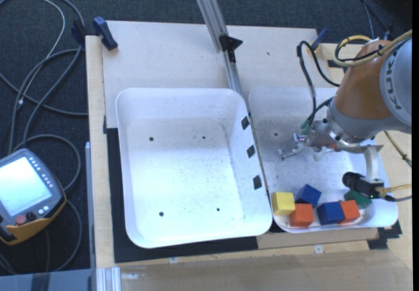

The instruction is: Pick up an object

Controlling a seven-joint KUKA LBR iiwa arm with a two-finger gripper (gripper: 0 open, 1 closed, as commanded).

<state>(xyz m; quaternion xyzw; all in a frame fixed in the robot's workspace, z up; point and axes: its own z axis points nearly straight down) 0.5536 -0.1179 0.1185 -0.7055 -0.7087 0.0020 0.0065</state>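
Down in the right-hand shallow white plastic bin [262, 109], the grey two-finger metal claw [288, 151] hangs over a bare stretch of speckled floor, its fingers pointing toward the view's left. Whether those fingers are parted or pressed together I cannot tell — they are small and blur into the bin's floor — and nothing can be made out between them.

Behind the claw, toward the view's right, rises the grey arm with its broad orange band [359, 92], with black and yellow cables looping off its upper side.

The blocks all lie nearer the camera than the claw, and well apart from it, bunched against the bin's near rim. Closest to the claw's side is a yellow cube [283, 202]. Just beside it sits an orange cube [301, 215], and behind that one a dark blue block [309, 193] lies tilted. Farther right are a second blue cube [330, 212], an orange-red block [350, 211] touching it, and a dark green piece [358, 196] half hidden by a black fitting on the arm.

To the claw's left, beyond the dividing wall, lies the second, larger white bin [134, 103]. Farther left still, off the bench on the dark carpet, rests a grey-and-orange handheld control pendant with a lit screen [26, 194].
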